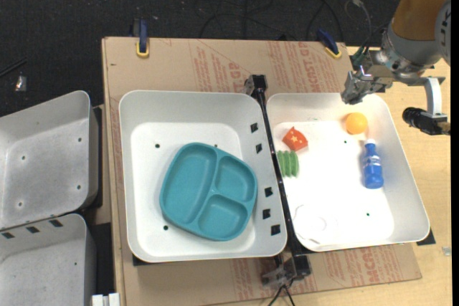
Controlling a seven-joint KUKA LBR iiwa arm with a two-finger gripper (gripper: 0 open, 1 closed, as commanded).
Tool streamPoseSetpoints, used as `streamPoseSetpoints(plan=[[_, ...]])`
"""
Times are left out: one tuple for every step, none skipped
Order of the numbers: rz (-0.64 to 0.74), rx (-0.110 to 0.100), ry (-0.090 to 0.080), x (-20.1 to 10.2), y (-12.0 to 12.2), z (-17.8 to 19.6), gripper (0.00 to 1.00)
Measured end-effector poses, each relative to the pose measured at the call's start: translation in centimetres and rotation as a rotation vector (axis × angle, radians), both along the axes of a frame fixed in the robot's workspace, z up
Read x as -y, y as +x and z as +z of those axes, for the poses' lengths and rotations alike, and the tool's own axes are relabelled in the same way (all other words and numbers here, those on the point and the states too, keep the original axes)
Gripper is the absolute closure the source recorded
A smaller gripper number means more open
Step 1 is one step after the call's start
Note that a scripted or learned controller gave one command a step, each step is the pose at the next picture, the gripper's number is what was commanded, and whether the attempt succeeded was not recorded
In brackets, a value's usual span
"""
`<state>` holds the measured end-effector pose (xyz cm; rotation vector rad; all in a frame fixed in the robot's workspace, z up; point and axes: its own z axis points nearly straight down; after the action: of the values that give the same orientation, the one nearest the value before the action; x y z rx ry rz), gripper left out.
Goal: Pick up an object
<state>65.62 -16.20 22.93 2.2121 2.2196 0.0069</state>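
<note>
Arm reaches in from right, end effector (356, 89) over right bin (401, 154) far rim; finger state unclear. Orange (356, 123) just below; bottle (372, 166) nearer camera.

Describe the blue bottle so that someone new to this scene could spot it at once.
Of the two white bins, take the right bin, the one without the teal divided plate. Along its right side, just below the orange ball, lies the blue bottle, on its side with its white cap toward the ball. It is the only blue item there; the red piece and green piece sit by the left wall.
</note>
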Motion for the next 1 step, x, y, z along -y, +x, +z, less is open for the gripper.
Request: streamPoseSetpoints(plan=[[0.0,-0.002,0.0,0.01,0.14,4.2,1.0]])
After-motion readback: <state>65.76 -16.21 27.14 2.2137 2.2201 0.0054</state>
